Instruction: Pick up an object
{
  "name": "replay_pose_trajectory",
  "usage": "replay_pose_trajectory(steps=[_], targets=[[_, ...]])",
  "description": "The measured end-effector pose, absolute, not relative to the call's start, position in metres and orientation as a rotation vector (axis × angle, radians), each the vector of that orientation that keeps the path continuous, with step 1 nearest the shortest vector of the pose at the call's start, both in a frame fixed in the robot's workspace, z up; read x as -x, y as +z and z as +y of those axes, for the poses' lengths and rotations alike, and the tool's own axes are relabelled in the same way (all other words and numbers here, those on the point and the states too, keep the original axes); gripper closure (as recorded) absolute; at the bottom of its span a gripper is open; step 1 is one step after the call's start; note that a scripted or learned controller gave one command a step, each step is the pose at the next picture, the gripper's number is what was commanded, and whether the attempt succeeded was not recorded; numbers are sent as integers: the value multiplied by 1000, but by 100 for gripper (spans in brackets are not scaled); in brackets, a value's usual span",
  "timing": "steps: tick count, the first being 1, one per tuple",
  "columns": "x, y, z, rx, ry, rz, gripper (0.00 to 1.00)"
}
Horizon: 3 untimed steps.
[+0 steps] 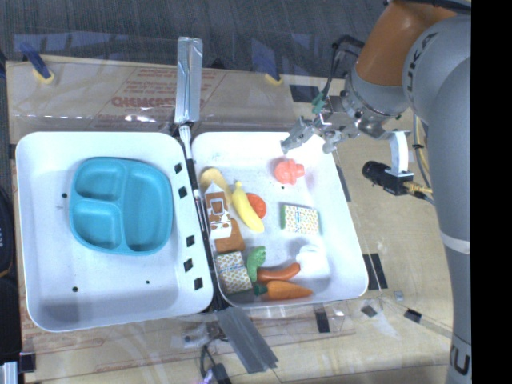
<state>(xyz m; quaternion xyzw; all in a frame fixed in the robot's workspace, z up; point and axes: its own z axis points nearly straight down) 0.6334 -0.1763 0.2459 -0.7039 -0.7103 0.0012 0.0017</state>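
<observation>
My gripper (pixel 312 138) hangs over the back right corner of the right bin (pixel 340 218), fingers spread open with nothing between them. A salmon-pink toy (pixel 288 170) lies just below and left of the fingertips, apart from them. Further forward lie a yellow banana (pixel 246 206) over a red tomato (pixel 258 205), a green patterned box (pixel 300 218), a brown box (pixel 222 222), a white object (pixel 310 256), two carrots (pixel 282 282), a green vegetable (pixel 255 260) and a patterned packet (pixel 234 276).
The left bin (pixel 40 286) holds a blue divided plate (pixel 122 205). A metal bar (pixel 189 78) rises at the back between the two bins. The grey arm with its orange band (pixel 392 30) fills the upper right, with a black cable fitting (pixel 388 176) beside the right bin.
</observation>
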Motion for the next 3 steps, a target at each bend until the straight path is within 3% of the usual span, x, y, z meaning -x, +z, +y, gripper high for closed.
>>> replay_pose_trajectory(steps=[1,2,3], targets=[[-625,149,-123,2128,7,-2304,0],[-604,92,-118,2019,3,-2407,0],[-613,193,-86,2059,-1,-2373,0]])
